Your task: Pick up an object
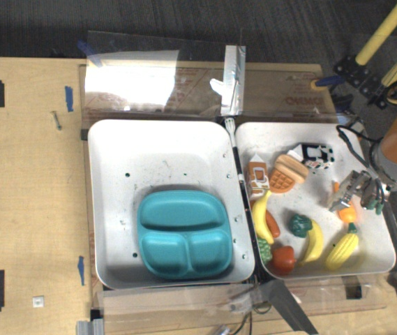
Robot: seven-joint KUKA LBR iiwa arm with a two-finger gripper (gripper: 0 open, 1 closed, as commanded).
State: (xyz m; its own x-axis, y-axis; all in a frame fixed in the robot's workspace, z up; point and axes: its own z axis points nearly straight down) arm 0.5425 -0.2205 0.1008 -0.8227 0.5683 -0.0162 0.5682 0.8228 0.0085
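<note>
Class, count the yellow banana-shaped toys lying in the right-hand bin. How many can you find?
2. One long yellow toy banana lies along the right white bin's left wall; a second curved yellow banana sits near the front, beside a yellow corn cob. Others may be hidden.

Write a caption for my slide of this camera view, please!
A robot gripper hovers over toy food in the right bin, while a teal divided tray sits in the left bin.
</note>
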